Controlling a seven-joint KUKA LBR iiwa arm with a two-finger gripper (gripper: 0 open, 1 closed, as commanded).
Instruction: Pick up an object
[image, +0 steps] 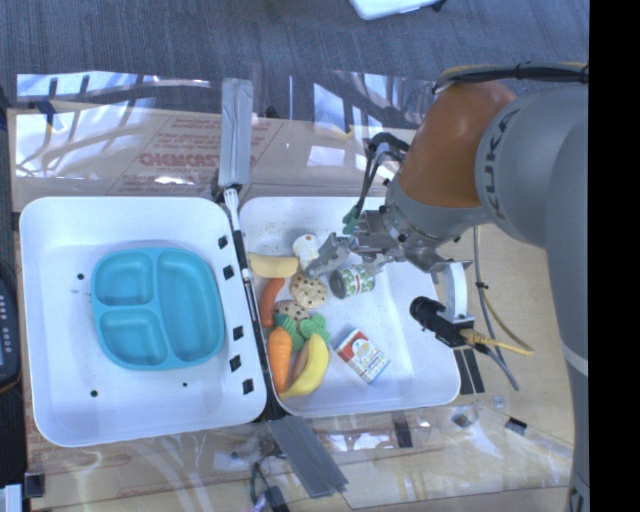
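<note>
Your gripper hangs low over the right bin, and the small can lies on its side right at the fingertips, toward the near edge of the bin, its long axis running roughly left to right. You cannot tell from this slant whether the fingers are spread or closed, nor whether the can sits between them. To my eye, the grasp turns on the fingers straddling the can across its short width
</note>
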